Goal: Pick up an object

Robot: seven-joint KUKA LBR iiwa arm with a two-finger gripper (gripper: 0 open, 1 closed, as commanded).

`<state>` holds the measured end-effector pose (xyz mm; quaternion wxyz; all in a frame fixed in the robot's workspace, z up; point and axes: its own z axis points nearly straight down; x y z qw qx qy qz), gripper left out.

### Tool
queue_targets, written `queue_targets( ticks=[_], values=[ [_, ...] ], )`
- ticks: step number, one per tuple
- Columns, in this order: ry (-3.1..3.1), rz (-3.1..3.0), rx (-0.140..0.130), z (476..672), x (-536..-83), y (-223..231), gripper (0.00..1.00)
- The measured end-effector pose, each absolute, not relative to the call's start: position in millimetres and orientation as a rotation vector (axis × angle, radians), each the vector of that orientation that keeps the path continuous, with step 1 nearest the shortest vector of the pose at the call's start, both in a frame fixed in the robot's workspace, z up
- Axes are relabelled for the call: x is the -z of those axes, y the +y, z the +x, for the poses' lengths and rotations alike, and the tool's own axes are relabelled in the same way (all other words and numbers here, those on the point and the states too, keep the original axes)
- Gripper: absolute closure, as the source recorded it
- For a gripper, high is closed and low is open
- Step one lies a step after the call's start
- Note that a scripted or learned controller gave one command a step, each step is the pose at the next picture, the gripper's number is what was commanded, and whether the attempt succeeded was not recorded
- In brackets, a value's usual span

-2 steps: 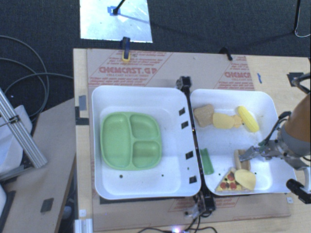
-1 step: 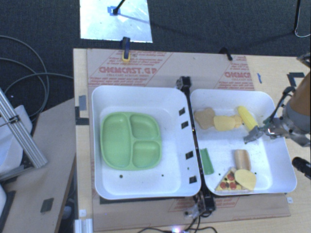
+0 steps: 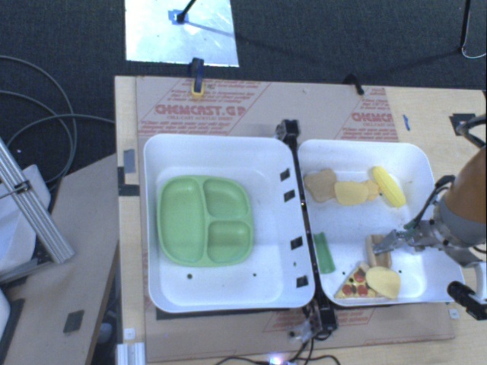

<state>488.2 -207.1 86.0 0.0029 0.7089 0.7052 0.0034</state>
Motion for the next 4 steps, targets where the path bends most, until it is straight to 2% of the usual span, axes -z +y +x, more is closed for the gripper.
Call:
queue_targets(
  ticks=[1, 2, 3, 4],
  values=[
    [2.221, 2.213, -0.018, 492.3, -101.0, -205.8, 1.0],
    [2.227, 2.203, -0.011, 512.7, -195.3, -151.1, 1.0],
    [2.228, 2.21, -0.007, 487.3, -239.9, -112.5, 1.0],
    [2.228, 2.205, -0.011, 488.6, -302.7, -68.2, 1.0]
  ],
)
